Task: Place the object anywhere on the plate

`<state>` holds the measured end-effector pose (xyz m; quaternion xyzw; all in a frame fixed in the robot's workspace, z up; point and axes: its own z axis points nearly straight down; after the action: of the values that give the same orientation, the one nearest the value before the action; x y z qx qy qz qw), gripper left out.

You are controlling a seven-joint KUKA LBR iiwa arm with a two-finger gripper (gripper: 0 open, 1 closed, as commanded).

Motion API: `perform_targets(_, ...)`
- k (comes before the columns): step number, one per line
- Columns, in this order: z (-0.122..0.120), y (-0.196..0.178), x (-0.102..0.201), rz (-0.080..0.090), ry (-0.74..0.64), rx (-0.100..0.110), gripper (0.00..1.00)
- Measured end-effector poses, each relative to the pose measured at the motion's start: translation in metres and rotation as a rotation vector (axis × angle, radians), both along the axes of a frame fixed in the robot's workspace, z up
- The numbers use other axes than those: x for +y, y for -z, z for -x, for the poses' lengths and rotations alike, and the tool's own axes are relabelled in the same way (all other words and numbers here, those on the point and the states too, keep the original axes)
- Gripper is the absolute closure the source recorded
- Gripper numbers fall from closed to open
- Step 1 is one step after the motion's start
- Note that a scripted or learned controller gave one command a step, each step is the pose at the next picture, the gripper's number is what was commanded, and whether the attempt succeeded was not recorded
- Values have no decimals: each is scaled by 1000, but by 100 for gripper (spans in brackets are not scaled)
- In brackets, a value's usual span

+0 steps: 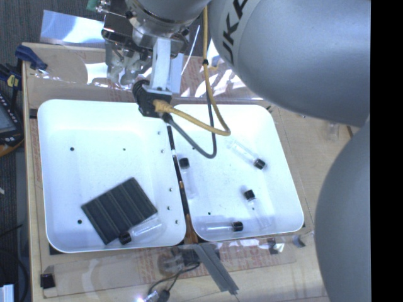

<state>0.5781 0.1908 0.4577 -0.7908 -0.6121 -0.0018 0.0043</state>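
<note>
A dark grey ribbed plate (118,209) lies flat in the near part of the left bin (63,131). A clear vial with a black cap (140,232) lies on its side against the plate's near right edge; whether it rests on the plate I cannot tell. Several more clear, black-capped vials lie in the right bin (277,168): one by the divider (183,163), one at the far right (249,156), one in the middle (250,196), one along the near wall (220,226). My gripper (128,69) hangs above the far edge of the left bin, away from all vials.
A yellow cable and a grey cable (198,128) loop down from the wrist over the divider between the bins. A blue clamp (28,56) and a black device (7,115) sit left of the bins. A metal bracket (211,266) lies on the bench in front.
</note>
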Motion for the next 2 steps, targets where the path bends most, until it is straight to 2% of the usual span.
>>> perform_targets(2, 1, -18, 7, -5, -23, 0, 100)
